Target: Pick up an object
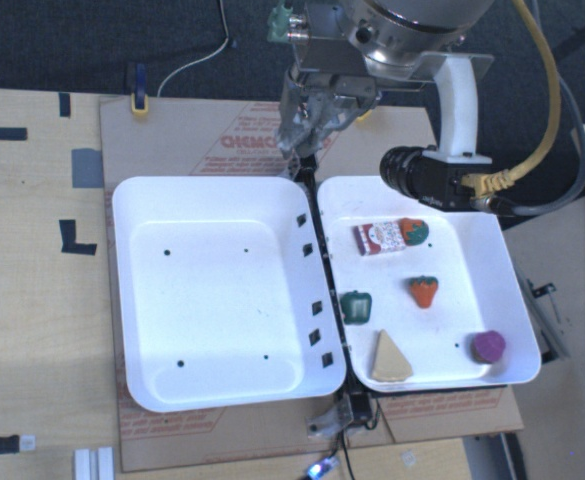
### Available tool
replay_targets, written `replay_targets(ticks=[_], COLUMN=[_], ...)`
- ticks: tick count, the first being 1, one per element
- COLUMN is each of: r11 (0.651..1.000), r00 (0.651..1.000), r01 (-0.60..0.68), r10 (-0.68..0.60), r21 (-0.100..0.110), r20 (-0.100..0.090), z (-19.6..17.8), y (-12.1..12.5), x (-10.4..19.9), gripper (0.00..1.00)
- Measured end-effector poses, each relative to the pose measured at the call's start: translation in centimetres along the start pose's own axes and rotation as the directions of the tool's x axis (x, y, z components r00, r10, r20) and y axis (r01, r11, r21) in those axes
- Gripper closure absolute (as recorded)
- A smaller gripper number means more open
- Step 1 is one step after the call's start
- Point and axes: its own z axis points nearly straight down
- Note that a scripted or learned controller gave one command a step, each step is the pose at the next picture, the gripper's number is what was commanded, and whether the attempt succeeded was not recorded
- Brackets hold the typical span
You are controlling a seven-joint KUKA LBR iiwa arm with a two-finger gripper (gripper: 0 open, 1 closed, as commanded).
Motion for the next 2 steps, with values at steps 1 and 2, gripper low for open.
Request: replay_targets(ticks=[1, 2], r11=[1.0, 1.0], r00=[1.0, 1.0], r01=[-0.004, -0.005], r10=[0.004, 0.005], r21=[0.0, -0.003], r20=[0.001, -0.001], z=[4.14, 3.91], y=[0.32, -0.02], x=[4.47, 4.31], gripper=[1.0, 1.0])
